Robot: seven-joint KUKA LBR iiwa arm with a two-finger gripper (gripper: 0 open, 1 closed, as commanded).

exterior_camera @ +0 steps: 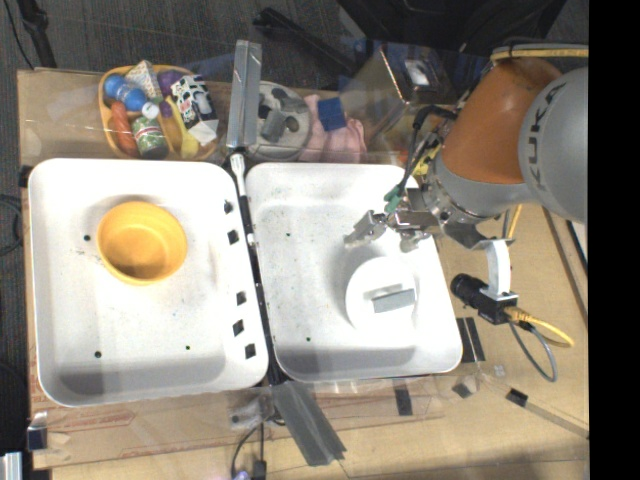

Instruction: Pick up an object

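Your tool [385, 230] is hovering with fingers spread, pinching nothing. The block [391, 297] is lying just below it on the plate [360, 303], long axis left-right.

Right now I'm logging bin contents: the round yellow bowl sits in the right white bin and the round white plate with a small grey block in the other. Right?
Not quite. The camera view shows the round yellow bowl in the left white bin; the round white plate with the small grey block lies in the right white bin.
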